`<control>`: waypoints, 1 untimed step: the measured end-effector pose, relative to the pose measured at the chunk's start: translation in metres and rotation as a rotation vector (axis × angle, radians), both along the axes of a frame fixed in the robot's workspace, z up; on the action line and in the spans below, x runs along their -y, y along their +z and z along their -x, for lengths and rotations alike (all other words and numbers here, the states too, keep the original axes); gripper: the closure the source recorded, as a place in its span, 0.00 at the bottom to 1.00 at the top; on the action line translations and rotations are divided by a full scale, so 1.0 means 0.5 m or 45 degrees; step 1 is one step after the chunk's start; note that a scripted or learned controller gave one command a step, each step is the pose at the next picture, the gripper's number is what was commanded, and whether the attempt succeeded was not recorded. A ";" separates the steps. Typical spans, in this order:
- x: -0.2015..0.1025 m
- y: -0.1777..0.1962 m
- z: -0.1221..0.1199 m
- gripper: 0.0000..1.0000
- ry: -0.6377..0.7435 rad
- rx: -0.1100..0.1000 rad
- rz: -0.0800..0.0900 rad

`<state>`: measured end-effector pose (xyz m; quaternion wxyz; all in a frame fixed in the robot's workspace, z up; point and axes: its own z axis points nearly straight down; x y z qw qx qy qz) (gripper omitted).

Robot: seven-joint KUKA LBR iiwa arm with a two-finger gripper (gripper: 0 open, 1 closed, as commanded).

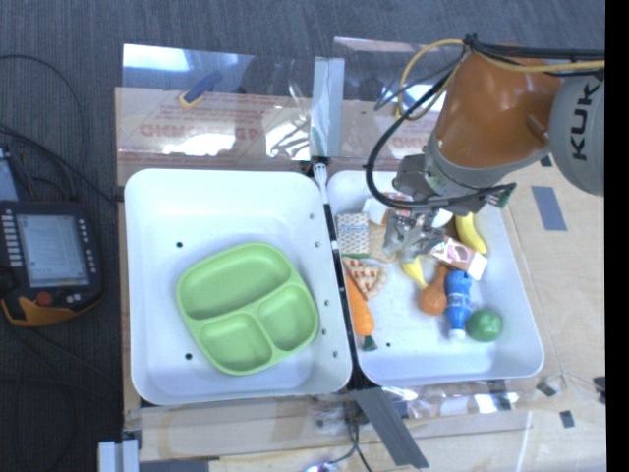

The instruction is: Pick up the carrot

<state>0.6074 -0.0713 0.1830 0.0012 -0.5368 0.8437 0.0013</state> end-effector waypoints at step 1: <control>-0.002 0.002 -0.001 0.00 0.002 0.003 -0.001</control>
